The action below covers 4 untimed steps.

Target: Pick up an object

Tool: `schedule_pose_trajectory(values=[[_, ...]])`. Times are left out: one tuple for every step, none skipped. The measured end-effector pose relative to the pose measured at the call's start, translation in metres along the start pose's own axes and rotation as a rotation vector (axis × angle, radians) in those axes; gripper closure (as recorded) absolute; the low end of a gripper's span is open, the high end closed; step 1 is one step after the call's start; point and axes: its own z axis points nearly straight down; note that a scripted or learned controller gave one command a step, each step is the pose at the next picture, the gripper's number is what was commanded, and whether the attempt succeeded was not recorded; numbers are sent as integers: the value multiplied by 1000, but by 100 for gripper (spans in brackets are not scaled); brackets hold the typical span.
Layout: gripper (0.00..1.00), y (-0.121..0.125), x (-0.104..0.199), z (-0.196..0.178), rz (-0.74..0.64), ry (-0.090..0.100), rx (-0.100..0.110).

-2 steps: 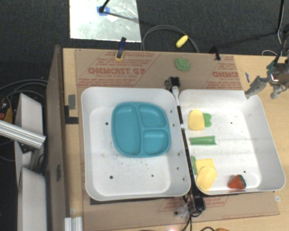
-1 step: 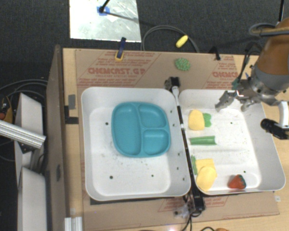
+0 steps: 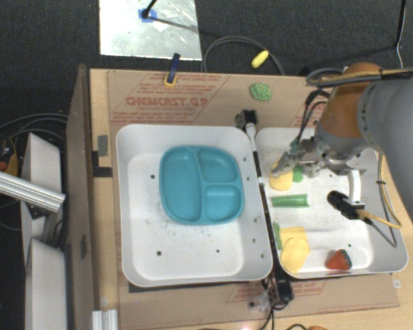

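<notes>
1. Jaws: low over the right bin (image 3: 389,253), at its far-left part, just above and left of the green stick (image 3: 290,200) in the view. Their opening cannot be made out, and nothing shows between them.
2. Yellow lump (image 3: 281,181): directly under the jaws' tip and just above the green stick's left end. I cannot tell whether they touch.
3. Small green piece (image 3: 297,175): just above the green stick, beside the yellow lump.
4. Yellow rounded fruit (image 3: 294,251): below the green stick, near the bin's front wall.
5. Red piece (image 3: 339,259): below and right of the green stick.
6. Left bin (image 3: 141,253): left of the green stick, holding a teal divided plate (image 3: 201,184).
7. Green knobbly ball (image 3: 261,91): on the worktop (image 3: 158,98), well above the green stick.
</notes>
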Motion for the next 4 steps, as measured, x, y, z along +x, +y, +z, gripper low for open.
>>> schedule_pose_trajectory(values=[[0, 36, -22, -6, 1, -5, -8], [0, 9, 19, -5, 0, -2, 0], [0, 30, 6, -6, 1, -4, -6], [0, 9, -7, -5, 8, -4, -2]])
